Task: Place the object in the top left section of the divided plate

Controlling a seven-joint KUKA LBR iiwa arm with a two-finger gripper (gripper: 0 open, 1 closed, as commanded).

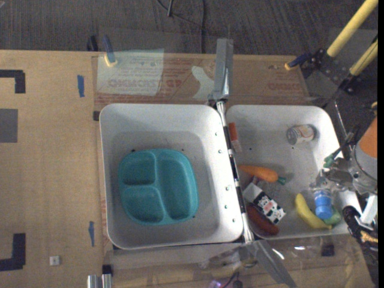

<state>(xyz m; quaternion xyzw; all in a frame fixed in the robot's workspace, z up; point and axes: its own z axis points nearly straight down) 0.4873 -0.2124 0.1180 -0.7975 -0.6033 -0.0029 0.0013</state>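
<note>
A teal divided plate (157, 186) lies in the left bin (120, 125); its three sections hold nothing. The right bin (264, 122) holds a carrot (259, 173), a yellow banana (307, 212), a blue and clear bottle (323, 203), a small can (300, 133), a black-and-white cow-patterned box (267, 206) and a dark red sausage-like piece (262, 222). My gripper (333, 176) hangs at the right edge of the right bin, just above the bottle and banana. No object shows between its fingers.
A metal divider rail (231, 161) runs between the two bins. An orange-tipped marker (234, 138) lies along the right bin's left wall. Yellow poles (354, 23) and a clamp stand at the back right. Cardboard bench with blue tape marks lies to the left.
</note>
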